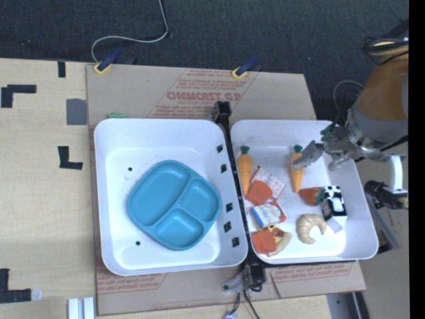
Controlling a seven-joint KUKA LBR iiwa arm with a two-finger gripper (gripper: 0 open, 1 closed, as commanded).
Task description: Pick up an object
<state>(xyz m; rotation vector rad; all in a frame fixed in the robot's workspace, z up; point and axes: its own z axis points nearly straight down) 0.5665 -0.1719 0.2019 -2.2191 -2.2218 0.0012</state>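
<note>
Camera view: you see gripper point(307, 155) low over right bin point(358, 248), fingers spread, nothing between them. Small carrot point(296, 173) lies just beside and below fingertips, contact unclear. Longer carrot point(245, 173) along bin's left wall. Croissant point(311, 227) near front. Left bin point(106, 178) holds blue divided plate point(174, 205).

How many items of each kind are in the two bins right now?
Blue divided plate: 1
Toy carrots: 2
Croissant: 1
Black-and-white toy: 1
Other orange-red food pieces and packets: about 5, cluttered
Total: about 10
</note>
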